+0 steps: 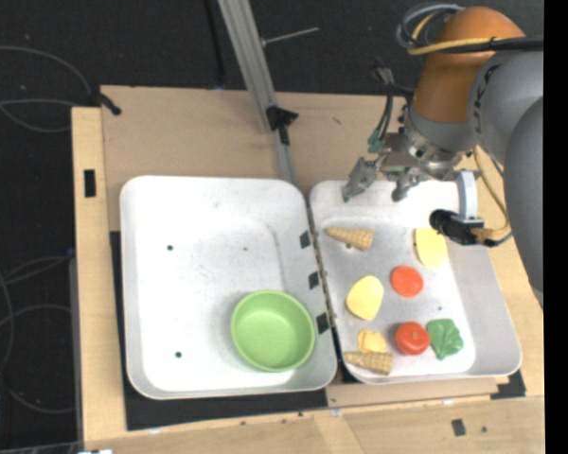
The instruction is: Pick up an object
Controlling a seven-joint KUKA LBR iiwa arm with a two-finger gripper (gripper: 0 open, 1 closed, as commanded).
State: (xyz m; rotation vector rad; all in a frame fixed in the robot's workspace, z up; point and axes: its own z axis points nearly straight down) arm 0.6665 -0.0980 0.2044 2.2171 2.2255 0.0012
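My gripper [377, 185] hangs open above the back edge of the right bin [483, 301], with nothing between its fingers. In that bin lie toy foods: a waffle cone [350, 237] just below the gripper, a pale yellow slice [430, 247] at the right, a yellow piece [364, 297] in the middle, a red-orange round [407, 281], a red tomato [412, 338], a green pepper [444, 338] and another cone with a yellow bit [370, 353] at the front.
The left bin [189, 235] holds a green bowl [272, 330] near its front right corner. A grey metal pole [251, 55] slants up from between the bins at the back. Wooden bench surface surrounds both bins.
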